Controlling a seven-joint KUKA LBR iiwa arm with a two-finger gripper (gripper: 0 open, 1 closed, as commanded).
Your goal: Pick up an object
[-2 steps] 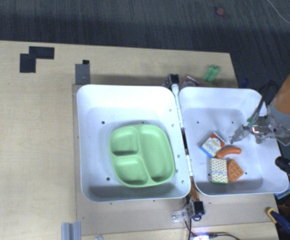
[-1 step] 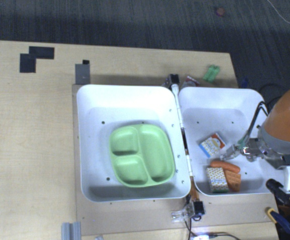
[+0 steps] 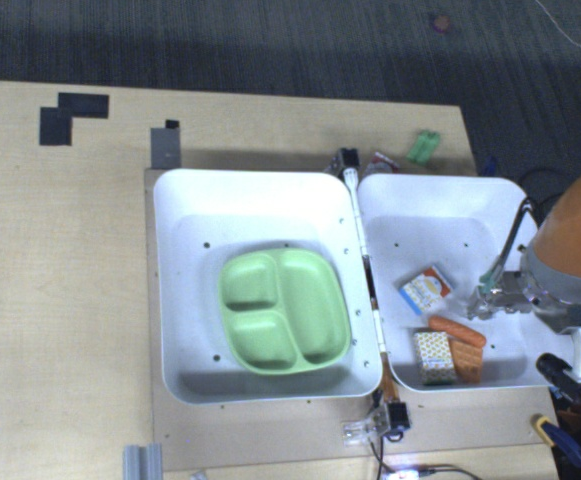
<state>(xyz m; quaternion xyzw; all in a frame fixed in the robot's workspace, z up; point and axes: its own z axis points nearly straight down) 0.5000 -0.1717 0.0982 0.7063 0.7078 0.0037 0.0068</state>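
Objects nearest you in the right bin [image 3: 410,203], a patterned block [image 3: 434,355] and an orange piece [image 3: 457,330], lie untouched, with a small carton [image 3: 426,290] just behind. You cannot tell how the gripper [image 3: 487,298] stands; nothing is lifted. The green tray [image 3: 284,309] sits in the left bin [image 3: 185,268].

A robotics lab: plywood bench [image 3: 60,268] with taped markers, two white bins [image 3: 260,193], loose cables, carpeted floor.
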